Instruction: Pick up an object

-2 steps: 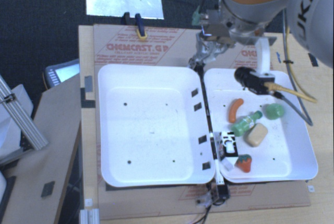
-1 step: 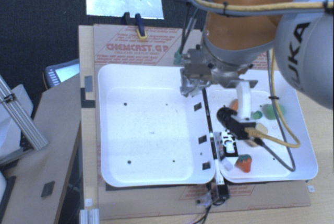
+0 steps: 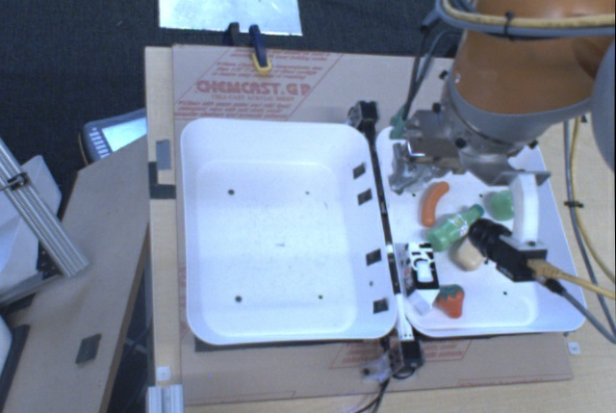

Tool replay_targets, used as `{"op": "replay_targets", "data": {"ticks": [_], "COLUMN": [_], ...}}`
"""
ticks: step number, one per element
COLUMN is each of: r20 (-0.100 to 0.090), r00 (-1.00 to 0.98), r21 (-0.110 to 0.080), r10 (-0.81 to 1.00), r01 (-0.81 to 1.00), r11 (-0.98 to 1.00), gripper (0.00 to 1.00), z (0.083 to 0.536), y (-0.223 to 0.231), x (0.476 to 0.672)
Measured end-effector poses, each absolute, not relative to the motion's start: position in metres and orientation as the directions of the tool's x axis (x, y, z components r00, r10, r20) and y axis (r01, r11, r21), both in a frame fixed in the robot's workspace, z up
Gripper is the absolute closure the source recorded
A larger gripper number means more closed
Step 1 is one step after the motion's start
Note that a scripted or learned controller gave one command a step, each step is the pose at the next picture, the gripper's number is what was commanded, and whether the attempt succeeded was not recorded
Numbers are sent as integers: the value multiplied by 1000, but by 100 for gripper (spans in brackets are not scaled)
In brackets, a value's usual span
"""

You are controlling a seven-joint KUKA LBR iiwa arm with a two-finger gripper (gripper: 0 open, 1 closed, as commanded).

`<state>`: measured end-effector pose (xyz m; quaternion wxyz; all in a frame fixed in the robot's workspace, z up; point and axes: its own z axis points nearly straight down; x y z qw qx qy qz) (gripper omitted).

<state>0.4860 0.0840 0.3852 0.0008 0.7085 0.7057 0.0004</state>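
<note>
The right bin (image 3: 500,313) holds several small things: an orange sausage-shaped piece (image 3: 433,200), a green bottle (image 3: 453,228), a pale green lump (image 3: 499,203), a tan round piece (image 3: 468,255) and a red-orange toy (image 3: 449,301) near the front. My gripper (image 3: 407,167) hangs low over the back left part of this bin, just behind and left of the orange piece. Nothing shows between its metal parts. The big orange arm hides the bin's back right area.
The left bin (image 3: 279,228) lies beside the right one, with a black-clipped divider (image 3: 377,209) where their rims meet. A black-and-white tag (image 3: 422,265) sits by that divider. Both bins rest on a cardboard sheet (image 3: 255,86).
</note>
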Motion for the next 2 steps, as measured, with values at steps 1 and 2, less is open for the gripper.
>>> {"op": "replay_targets", "data": {"ticks": [1,2], "r20": [5,4], "r00": [-9,-9], "r21": [12,8], "r10": [1000,1000], "r01": [1000,1000], "r11": [9,9], "gripper": [100,100], "z": [481,535], "y": [134,176], "x": [487,486]}}
